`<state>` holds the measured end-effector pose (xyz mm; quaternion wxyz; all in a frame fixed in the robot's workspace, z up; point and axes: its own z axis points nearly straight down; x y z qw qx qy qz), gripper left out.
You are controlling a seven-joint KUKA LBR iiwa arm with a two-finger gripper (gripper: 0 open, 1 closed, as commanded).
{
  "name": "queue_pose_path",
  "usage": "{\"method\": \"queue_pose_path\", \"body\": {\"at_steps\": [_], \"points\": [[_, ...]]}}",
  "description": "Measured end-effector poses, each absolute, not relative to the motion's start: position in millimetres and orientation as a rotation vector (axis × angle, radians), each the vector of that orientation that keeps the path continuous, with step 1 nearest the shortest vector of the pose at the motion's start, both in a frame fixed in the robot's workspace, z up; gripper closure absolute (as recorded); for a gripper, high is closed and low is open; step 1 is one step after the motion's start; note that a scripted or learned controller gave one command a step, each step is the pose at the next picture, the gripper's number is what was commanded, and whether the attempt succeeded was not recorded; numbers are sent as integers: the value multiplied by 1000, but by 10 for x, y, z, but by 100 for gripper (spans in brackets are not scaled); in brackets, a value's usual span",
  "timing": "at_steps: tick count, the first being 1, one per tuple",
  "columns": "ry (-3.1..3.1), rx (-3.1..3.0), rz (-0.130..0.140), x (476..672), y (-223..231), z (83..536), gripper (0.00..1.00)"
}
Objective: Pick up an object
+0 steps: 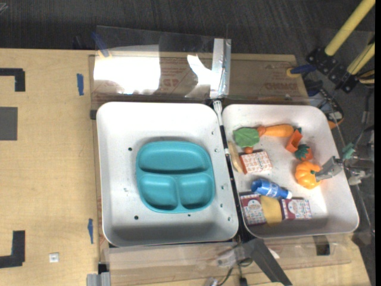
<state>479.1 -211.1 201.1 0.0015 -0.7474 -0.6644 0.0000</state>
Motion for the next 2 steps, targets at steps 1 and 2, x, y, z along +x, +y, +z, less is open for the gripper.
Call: {"method": "queue_pose_path", "body": {"at_steps": [1,2], "points": [[-1753,-2608,0,5790,-2109,2217,0],[-1758,-2609,0,5800,-2107,2326,100]]}}
